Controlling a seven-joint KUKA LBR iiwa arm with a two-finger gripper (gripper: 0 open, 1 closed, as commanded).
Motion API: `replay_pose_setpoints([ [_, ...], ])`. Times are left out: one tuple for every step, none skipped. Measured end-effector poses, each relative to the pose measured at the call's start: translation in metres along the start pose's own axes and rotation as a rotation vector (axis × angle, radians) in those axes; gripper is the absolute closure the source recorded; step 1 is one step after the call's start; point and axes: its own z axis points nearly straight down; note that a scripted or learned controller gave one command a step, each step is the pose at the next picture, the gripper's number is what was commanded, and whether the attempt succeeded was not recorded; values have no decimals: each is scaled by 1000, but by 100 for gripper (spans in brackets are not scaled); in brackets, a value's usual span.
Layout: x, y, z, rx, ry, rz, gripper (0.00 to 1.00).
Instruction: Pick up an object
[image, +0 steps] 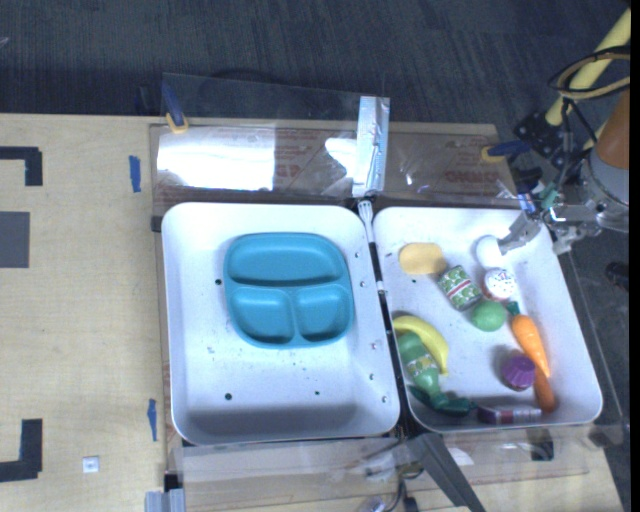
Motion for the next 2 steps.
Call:
replay_pose_setpoints([
  [-3, -36, 96, -9, 11, -29, 0],
  [-4, -69, 105, -12, 11, -141, 0],
])
